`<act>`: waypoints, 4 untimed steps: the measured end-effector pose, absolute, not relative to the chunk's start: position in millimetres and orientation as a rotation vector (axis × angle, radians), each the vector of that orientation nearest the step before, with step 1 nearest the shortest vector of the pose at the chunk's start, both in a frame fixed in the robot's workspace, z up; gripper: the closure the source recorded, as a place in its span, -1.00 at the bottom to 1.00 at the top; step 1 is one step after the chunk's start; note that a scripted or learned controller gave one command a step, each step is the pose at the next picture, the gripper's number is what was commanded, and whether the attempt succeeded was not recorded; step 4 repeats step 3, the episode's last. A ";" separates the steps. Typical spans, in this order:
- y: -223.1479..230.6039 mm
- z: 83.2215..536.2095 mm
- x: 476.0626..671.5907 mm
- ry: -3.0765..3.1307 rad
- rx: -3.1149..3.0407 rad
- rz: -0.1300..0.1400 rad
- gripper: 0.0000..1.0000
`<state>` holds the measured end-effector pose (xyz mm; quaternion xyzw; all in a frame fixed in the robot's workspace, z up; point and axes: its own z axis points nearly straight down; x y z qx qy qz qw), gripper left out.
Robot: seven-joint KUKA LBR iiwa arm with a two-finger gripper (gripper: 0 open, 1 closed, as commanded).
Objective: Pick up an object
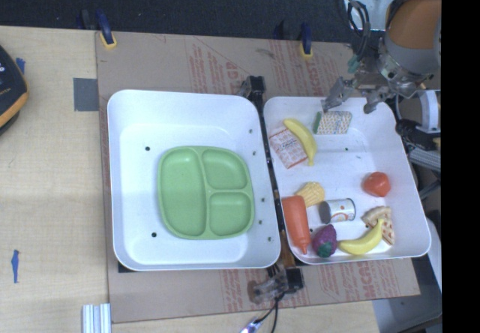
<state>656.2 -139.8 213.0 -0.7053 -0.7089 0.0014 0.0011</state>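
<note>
Gripper poised at right bin's far edge, nothing held.
Gripper (351, 97), fingers spread apart, hangs over the right bin (397, 136) near its far edge, just above a small patterned packet (334, 123) lying flat, long axis along that edge. Approach stage, judged; next move calls for a straight descent, then closure.

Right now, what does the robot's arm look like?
The arm is grey metal with a big rounded orange band near the wrist. Black cables loop beside it. At its tip is a gripper with two thin dark fingers, one on each side.
</note>
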 end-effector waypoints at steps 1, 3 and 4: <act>-102.0 95.8 641.7 -2.228 -2.220 -0.001 -1.00; -98.2 107.6 659.3 -2.231 -2.217 -0.005 1.00; -98.2 107.6 659.3 -2.231 -2.217 -0.005 1.00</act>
